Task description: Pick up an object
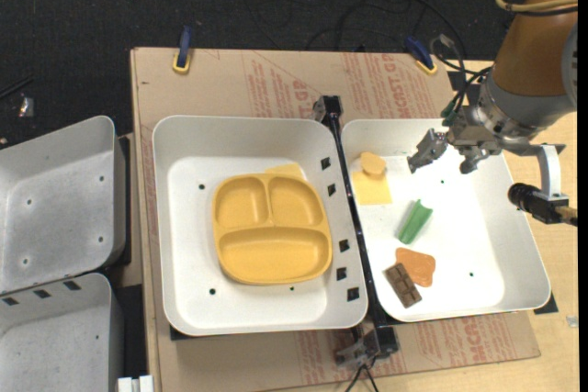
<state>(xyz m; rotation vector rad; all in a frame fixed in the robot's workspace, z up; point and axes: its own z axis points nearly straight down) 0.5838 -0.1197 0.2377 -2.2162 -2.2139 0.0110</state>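
Observation:
The right bin (514, 289) holds a green block (415, 221), an orange piece (418, 263), a brown bar (402, 284), a pale yellow slab (371, 188) and a small orange-yellow lump (372, 164) on the slab's far edge. My gripper (450, 153) hangs over the far part of this bin, up and to the right of the green block. Its two dark fingers (423, 151) stand spread apart with nothing between them.
The left bin (175, 289) carries a yellow divided tray (272, 228) with a pale yellow piece (287, 171) peeking out behind it. A black divider (347, 216) runs between the bins. Grey lids (55, 197) lie left of the bench.

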